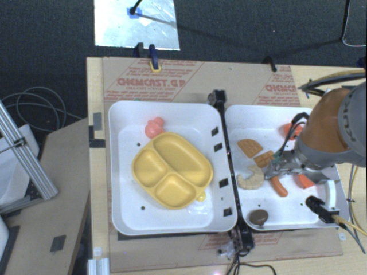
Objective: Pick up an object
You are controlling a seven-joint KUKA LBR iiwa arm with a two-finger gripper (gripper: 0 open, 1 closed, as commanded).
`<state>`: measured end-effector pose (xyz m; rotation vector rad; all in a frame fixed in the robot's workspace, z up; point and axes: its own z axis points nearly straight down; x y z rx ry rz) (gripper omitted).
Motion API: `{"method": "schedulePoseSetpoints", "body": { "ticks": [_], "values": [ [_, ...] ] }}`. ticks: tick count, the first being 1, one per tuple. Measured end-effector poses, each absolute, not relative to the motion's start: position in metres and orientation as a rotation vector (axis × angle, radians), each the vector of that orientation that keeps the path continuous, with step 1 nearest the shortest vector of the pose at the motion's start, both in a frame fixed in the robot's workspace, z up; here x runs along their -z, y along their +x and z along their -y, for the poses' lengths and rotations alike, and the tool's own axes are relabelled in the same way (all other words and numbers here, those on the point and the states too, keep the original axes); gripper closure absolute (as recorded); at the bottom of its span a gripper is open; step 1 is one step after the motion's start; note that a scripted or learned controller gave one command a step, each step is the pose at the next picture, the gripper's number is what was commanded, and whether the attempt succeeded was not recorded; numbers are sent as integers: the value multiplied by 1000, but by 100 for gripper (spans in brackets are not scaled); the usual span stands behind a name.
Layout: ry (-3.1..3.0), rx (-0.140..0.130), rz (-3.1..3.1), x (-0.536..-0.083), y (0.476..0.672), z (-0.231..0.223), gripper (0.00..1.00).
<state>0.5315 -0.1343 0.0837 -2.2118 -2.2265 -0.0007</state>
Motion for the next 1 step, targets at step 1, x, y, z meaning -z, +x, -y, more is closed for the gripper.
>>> {"method": "schedulePoseSetpoints", "body": {
  "ticks": [1],
  "values": [
    [-2210, 19, 2244, -191, 559, 47, 100]
  ]
}}
